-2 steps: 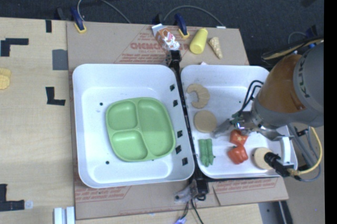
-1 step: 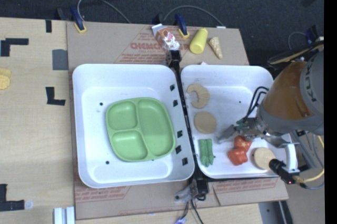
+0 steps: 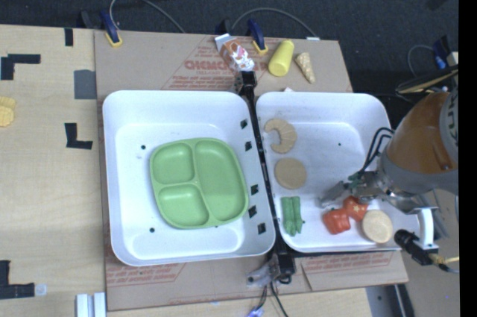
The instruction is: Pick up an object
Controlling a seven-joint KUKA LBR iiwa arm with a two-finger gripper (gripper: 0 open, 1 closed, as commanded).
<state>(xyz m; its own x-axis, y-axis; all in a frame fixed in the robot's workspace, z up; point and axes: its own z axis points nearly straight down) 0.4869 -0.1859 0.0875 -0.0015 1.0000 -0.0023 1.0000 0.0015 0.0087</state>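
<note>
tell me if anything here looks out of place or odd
Yes: a yellow cylinder, a cone-shaped piece and a small packet lie on the cardboard behind the bins, outside both. The other toy food sits in the right bin, and the green divided plate in the left bin.

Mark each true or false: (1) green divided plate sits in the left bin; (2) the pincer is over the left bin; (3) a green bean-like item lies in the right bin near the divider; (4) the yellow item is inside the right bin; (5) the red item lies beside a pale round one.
1. True: the green divided plate sits in the left bin.
2. False: the pincer is over the right bin.
3. True: the green bean-like item lies there.
4. False: the yellow item lies on the cardboard behind the bins.
5. True: the red item is next to the pale round one.
</note>
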